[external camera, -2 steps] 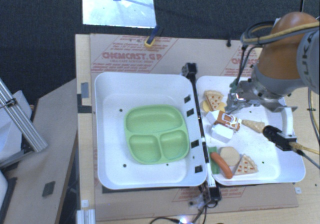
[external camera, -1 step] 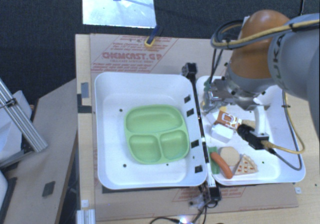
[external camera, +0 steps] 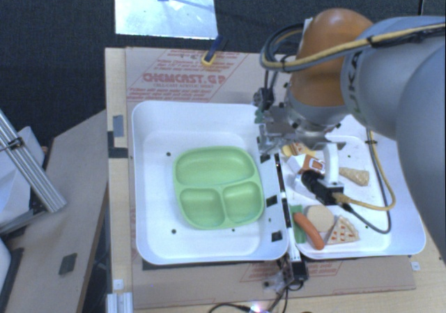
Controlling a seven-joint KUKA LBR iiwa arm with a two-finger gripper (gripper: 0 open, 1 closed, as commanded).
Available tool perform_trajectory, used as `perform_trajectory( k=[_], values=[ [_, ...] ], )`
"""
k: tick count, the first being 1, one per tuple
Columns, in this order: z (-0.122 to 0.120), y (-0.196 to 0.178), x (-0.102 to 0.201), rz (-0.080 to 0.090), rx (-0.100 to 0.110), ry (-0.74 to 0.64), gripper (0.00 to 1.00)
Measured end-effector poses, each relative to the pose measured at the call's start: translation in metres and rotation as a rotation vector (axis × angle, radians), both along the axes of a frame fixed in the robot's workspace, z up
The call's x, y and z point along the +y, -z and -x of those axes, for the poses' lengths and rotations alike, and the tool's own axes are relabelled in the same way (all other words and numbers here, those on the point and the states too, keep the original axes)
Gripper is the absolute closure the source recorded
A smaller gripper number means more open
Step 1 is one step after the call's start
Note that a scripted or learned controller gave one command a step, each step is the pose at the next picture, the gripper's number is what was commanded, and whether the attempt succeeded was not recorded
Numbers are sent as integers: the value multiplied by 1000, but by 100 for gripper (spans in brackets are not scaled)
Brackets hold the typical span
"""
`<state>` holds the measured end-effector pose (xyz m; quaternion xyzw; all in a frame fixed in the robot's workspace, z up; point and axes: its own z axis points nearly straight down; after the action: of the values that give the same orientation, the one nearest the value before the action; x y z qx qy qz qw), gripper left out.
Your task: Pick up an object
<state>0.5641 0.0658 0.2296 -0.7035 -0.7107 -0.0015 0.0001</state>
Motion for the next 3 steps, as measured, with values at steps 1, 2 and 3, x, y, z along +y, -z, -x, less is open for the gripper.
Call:
perform_trajectory(
  k=[1, 2, 3],
  values=[
    [14, 15, 18, 2, 3, 3, 100],
    [13, 15, 18, 2, 1, 4, 100],
    [12, 13, 24, 2, 1, 4, 100]
  ],
)
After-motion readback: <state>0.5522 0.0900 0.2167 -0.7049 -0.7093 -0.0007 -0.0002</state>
